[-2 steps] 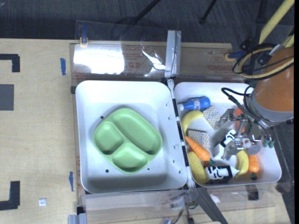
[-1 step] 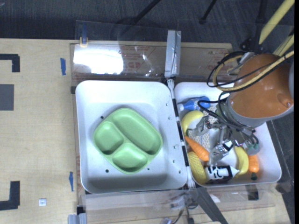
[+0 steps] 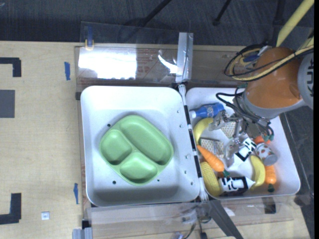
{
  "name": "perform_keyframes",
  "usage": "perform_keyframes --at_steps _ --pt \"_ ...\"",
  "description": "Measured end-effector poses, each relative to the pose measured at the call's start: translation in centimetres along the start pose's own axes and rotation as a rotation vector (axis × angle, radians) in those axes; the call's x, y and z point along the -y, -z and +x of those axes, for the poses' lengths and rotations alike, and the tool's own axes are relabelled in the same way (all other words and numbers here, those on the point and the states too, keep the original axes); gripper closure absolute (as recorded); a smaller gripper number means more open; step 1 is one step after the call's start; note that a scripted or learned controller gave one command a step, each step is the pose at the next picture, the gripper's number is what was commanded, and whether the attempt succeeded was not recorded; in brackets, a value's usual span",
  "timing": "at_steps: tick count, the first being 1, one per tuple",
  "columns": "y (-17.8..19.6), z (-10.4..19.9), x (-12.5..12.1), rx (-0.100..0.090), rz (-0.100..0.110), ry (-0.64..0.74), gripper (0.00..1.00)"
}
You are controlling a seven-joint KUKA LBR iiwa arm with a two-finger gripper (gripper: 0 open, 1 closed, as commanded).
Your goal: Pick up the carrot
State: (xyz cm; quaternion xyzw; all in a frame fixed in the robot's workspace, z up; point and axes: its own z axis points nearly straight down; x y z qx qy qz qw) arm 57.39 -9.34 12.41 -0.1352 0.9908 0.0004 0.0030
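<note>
The carrot (image 3: 210, 158) is orange and tapered. It lies slantwise in the left part of the right bin (image 3: 291, 171), between a yellow banana (image 3: 200, 129) and a yellow item (image 3: 212, 181) at the bin's front. My gripper (image 3: 233, 151) hangs low over the middle of the right bin, just right of the carrot's thick end. Its metal parts sit among the clutter there, and nothing shows clearly as held.
A green divided plate (image 3: 135, 148) lies in the left bin (image 3: 94, 103). The right bin also holds a blue bottle (image 3: 207, 110), a second banana (image 3: 258, 169), a small orange piece (image 3: 270, 175) and a black-and-white object (image 3: 234, 183). A clear panel (image 3: 129, 59) stands behind the bins.
</note>
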Motion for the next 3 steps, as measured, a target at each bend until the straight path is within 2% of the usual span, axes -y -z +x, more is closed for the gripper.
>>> perform_keyframes --at_steps 1,2,3 --pt "0.3 7.1 -0.5 0.02 0.009 0.148 0.0" --pt "6.0 7.7 -3.8 0.0 -0.002 0.486 0.0" --pt "6.0 4.8 -11.4 0.0 -0.003 0.708 0.0"
